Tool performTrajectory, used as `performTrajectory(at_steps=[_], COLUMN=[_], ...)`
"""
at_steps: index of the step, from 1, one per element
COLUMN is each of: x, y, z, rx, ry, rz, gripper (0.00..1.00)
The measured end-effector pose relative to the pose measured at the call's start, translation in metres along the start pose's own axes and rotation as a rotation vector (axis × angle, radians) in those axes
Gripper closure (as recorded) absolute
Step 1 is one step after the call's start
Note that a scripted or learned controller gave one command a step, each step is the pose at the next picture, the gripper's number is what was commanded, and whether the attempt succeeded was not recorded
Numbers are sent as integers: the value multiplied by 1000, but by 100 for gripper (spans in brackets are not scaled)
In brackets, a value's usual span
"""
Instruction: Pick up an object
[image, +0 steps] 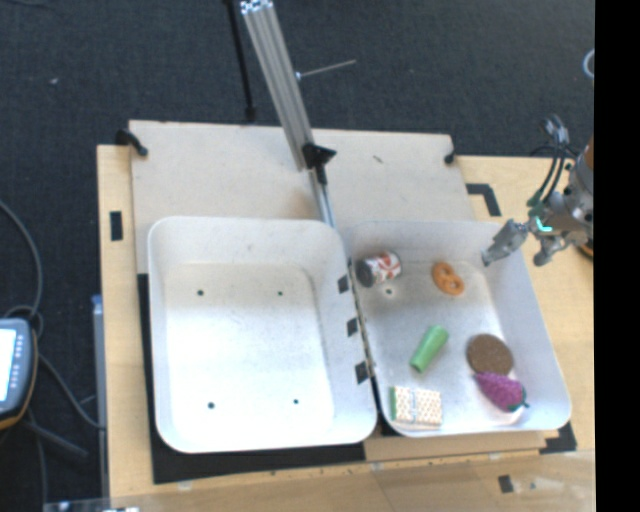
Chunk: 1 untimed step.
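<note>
My gripper (522, 246) hangs over the upper right rim of the right bin (540, 330), fingers spread open and nothing between them. Several objects lie in that bin. A small red and white can (380, 267) lies near the upper left, with an orange ring (448, 279) to its right. A green cylinder (429, 348) sits in the middle, tilted. At the right are a brown round disc (489, 354) and, touching it below, a magenta lump (499, 390). A pale patterned block (417, 405) rests at the front rim. The orange ring is the object closest to the gripper.
The left bin (250, 330) lies beside the right one, their rims meeting at a row of black clips (354, 325). A slanted aluminium post (285, 90) rises behind the bins. Cables and arm parts (565, 190) crowd the right edge.
</note>
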<state>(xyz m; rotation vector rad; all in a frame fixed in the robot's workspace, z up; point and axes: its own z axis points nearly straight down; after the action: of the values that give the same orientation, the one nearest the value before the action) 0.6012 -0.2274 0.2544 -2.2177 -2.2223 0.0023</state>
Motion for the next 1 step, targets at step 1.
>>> performTrajectory(at_steps=[1], x=[0], y=[1], z=[-3], rx=[-3], ry=[-3], rz=[-2], gripper=[0])
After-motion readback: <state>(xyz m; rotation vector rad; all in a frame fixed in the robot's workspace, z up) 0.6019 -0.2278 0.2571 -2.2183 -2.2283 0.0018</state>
